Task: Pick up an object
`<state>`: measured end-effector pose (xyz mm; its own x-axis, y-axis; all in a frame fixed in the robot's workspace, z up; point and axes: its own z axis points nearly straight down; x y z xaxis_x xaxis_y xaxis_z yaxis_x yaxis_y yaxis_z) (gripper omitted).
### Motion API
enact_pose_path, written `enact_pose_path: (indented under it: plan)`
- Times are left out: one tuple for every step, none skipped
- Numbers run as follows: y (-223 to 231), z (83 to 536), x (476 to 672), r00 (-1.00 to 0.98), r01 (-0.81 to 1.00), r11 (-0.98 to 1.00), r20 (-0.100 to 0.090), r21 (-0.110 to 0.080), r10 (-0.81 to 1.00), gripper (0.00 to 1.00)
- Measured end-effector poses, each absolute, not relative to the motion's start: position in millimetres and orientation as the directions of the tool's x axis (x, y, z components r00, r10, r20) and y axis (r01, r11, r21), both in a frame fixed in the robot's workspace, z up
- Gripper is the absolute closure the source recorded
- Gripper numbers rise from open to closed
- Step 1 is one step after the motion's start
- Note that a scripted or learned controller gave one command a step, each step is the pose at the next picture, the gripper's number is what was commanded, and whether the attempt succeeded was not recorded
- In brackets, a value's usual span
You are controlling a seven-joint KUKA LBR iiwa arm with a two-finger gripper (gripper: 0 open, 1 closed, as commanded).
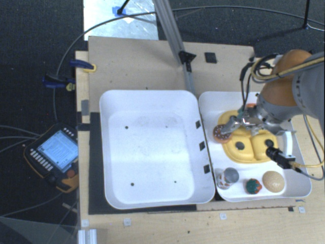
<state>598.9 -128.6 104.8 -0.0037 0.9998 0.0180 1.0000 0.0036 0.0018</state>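
Note:
The right bin holds the objects. A large yellow toy lies in its middle, with another yellow piece just behind it. A pink and brown ring rests at the toy's left edge. Along the front lie a small grey and white object, a green and red ball and a beige egg-shaped object. My gripper is low over the back of the yellow toy, close to the ring. The wrist hides what lies under it.
The left bin stands beside the right one, their walls meeting at a ridge with black clips. A metal pole slants over the bench's back. A handheld pendant and cables lie off the bench at the left.

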Motion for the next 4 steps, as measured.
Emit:
enact_pose_path:
  plan:
    - [-120,121,604.8,-0.013,1.0,0.013,0.033,0.011,0.999,1.0]
    - [-118,186,604.7,-0.007,1.0,0.007,-0.002,0.009,1.0,1.0]
    - [-118,232,606.5,-0.006,1.0,0.006,-0.001,0.007,1.0,1.0]
    - [-66,242,606.8,-0.01,1.0,0.01,0.002,0.003,1.0,1.0]
